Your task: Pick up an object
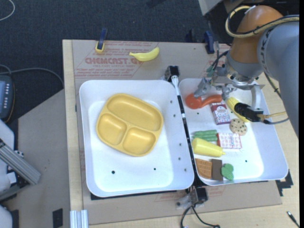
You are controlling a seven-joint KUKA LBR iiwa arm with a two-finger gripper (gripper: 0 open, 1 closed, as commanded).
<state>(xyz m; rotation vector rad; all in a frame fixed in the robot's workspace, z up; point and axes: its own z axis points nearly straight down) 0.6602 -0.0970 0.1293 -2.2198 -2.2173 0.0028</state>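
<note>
Tray (129,124), yellow with three sections, sits in the left bin (90,141) on my feed. Right of that tray, the other bin (270,151) has the toy food, and the gripper (210,87) hangs over an orange piece (202,100). Can't tell its state.

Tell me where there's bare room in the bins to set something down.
Left bin: bare floor rings the yellow tray, widest along the near edge. Right bin: a bare strip lies right of the cookie. Its left half is crowded, and the gripper hangs over the far end.
</note>
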